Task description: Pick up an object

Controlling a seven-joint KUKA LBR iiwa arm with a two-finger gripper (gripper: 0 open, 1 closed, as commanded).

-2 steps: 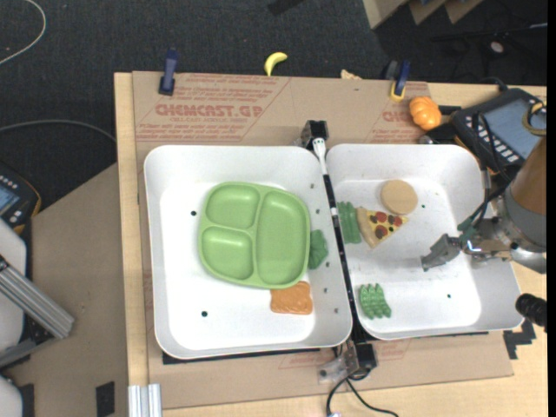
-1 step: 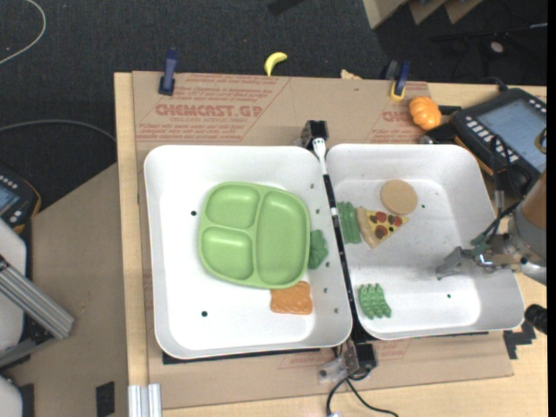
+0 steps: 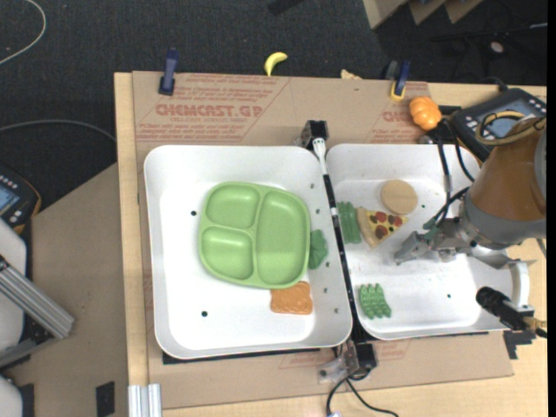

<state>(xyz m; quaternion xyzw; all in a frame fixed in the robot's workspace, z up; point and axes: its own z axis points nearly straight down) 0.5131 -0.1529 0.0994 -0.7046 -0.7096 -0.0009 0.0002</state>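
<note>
Arm entered from the right, over the right bin (image 3: pixel 460 320). Pincer (image 3: pixel 415 248) sat low inside that bin, fingers pointing left and spread apart, nothing seen between them. Its tips lay just right of the pizza slice (image 3: pixel 380 225), apart from it.

Right bin contents: pizza slice near the left-centre; round tan cookie-like disc (image 3: pixel 400 196) just above it, edges touching or nearly so; green ridged piece (image 3: pixel 348 221) along the left wall; second green ridged piece (image 3: pixel 374 300) near the front left.

Left bin (image 3: pixel 174 302): green divided plate (image 3: pixel 254 234) at centre; orange piece (image 3: pixel 292 300) touching the plate's front edge; dark green leafy piece (image 3: pixel 318 248) at its right edge.

On the desk (image 3: pixel 139 363) behind the bins: small orange fruit (image 3: pixel 424 111) and a banana (image 3: pixel 274 61) at the far edge.
</note>
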